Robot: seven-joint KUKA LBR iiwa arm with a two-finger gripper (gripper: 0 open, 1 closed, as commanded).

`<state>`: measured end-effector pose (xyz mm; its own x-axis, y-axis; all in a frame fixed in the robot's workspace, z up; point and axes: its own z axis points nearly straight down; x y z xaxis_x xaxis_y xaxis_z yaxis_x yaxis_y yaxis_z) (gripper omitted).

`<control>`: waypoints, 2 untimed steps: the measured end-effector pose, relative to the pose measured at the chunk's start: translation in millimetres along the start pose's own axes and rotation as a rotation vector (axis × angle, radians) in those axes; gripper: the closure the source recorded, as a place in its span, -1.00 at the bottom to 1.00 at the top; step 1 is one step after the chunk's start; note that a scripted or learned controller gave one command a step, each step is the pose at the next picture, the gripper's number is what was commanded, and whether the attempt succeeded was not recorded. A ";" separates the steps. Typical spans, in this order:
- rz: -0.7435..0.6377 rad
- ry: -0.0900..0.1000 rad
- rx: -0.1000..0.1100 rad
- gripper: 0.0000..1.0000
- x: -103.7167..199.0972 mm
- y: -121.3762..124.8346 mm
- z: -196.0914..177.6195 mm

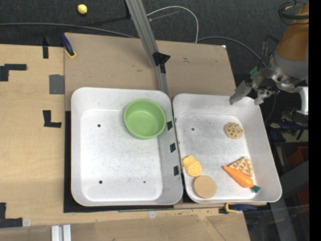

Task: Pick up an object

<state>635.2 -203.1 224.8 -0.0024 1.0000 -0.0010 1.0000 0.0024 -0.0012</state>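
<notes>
Over the far right corner of the right bin (261,115), the gripper (249,93) hung at the end of the grey arm (293,44), which came in from the right with its orange band showing above the wrist. Two dark fingers pointed down and left, spread apart with open space between them; nothing sat in that gap. The tips lay just outside the bin's far rim, apart from everything in it.

Right bin contents, all lying loose on the floor:
- cookie (232,130), speckled and round, toward the far right part, nearest to the gripper but well clear of it.
- pizza slice (242,164), near the right wall, toward the near side.
- carrot (239,176), orange with a green tip, touching the pizza slice's near edge and slanting toward the near right corner.
- yellow cracker (191,165), near the left wall.
- tan round biscuit (204,187), just beside the cracker, against the near rim.

Left bin (85,149) held a green bowl (144,118), upright, toward its far right corner.

A small yellow ball (82,8) lay on the dark floor beyond the bench's far edge.
</notes>
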 end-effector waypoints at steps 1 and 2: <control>0.000 0.000 0.000 -1.00 -0.1 -0.1 0.0; 0.000 0.002 0.005 -1.00 10.9 -2.4 52.5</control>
<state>632.7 -192.2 172.3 -0.0022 1.0000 0.0007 1.0000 0.0022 -0.0062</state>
